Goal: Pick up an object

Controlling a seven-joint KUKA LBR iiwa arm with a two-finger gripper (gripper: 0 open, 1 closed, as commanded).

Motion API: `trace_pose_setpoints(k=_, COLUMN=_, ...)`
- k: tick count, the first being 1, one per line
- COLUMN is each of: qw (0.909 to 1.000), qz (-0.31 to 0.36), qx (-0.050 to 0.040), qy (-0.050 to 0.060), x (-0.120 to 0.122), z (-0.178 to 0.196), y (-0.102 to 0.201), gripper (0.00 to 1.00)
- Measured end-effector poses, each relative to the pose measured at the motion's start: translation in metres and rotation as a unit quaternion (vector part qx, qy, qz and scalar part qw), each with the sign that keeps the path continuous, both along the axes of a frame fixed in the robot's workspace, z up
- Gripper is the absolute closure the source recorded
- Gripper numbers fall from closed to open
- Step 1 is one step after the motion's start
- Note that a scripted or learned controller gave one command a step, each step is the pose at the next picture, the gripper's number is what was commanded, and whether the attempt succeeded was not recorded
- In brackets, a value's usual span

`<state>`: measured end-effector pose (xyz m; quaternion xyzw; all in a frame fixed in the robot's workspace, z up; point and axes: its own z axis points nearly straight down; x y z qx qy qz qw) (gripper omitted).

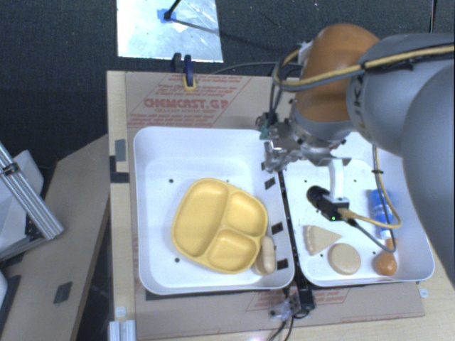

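My gripper (283,153) hangs under the grey wrist, below the orange band, over the back of the divider between the two bins. The arm hides most of it. In the right bin (416,261) lie a cream wedge (318,238), a round tan disc (345,258), a small orange ball (385,263) and a blue object (379,208), all at the front, nearer the camera than the gripper. The left bin (153,190) holds a yellow divided plate (219,224) with a small beige lump (266,255) against its front right edge.
A black part (323,201) with a green light and a yellow cable hangs from the arm over the middle of the right bin. The arm covers the back of that bin. A blue-and-yellow clamp (188,71) sits on the cardboard behind the bins.
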<state>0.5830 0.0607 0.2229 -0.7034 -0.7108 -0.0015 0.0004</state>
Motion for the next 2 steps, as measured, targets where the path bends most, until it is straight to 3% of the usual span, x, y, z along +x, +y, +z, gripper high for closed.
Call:
trace_pose_setpoints(k=1, qw=1.0, qz=0.0, qx=-0.0001, qy=0.001, x=-0.008, z=-0.009, y=0.0503, gripper=1.0)
trace_pose_setpoints(k=2, qw=1.0, qz=-0.003, qx=-0.0012, qy=0.001, x=-0.0074, z=-0.0085, y=0.0468, gripper=0.0)
